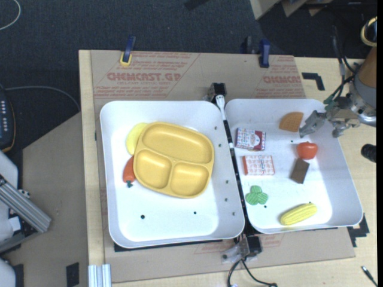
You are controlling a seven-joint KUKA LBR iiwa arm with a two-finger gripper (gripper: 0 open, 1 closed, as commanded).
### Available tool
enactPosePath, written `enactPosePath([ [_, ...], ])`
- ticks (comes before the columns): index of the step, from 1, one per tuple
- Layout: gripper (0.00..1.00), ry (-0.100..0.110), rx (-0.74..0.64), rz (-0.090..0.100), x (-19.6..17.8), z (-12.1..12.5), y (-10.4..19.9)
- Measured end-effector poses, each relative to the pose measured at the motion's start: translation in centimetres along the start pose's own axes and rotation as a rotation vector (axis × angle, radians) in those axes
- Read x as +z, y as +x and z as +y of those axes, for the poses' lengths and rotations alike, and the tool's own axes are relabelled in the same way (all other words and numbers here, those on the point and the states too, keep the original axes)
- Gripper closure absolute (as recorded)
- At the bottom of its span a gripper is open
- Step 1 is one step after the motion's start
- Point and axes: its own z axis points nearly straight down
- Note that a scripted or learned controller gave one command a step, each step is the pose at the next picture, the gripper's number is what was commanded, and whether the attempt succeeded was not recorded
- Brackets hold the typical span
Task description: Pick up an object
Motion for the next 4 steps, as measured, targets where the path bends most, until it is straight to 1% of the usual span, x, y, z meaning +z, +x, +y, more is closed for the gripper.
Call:
enactPosePath([
  [1,0.0,-0.015,-0.003,-0.004,-0.9,0.3,0.0],
  [2,0.0,-0.011,-0.003,-0.002,3.4,0.7,-0.3],
  [3,0.0,-0.009,-0.006,-0.001,8.1,1.3,0.2],
  [4,0.0,-0.012,-0.006,-0.003,9.9,1.4,0.3],
])
